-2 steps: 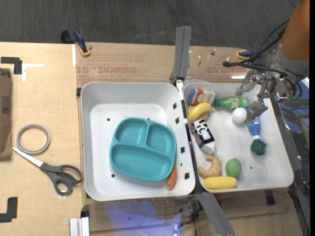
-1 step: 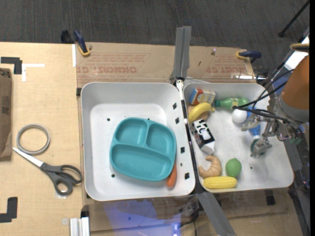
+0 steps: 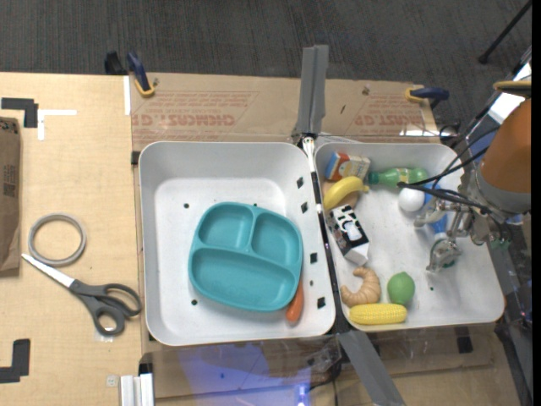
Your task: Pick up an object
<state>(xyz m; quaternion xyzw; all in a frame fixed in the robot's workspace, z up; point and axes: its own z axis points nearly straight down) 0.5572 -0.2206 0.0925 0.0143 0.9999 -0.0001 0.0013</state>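
Observation:
My gripper (image 3: 442, 256) hangs low over the right part of the right bin (image 3: 473, 307), open, with nothing between its fingers. Bare bin floor lies beneath it. A white ball (image 3: 412, 199) and a small blue item (image 3: 435, 221) sit just up and left of it. A green lime (image 3: 401, 288) and a yellow corn cob (image 3: 378, 314) lie to its lower left, beside a croissant (image 3: 363, 286). Further left are a black-and-white carton (image 3: 348, 229), a banana (image 3: 342, 191), a green bottle (image 3: 393, 176) and an orange-yellow box (image 3: 347, 166).
The left bin (image 3: 161, 227) holds a teal divided plate (image 3: 247, 256) with a carrot (image 3: 294, 307) at its lower right edge. Scissors (image 3: 93, 294) and a tape ring (image 3: 57, 238) lie on the bench to the left. Cables trail from the wrist at the right.

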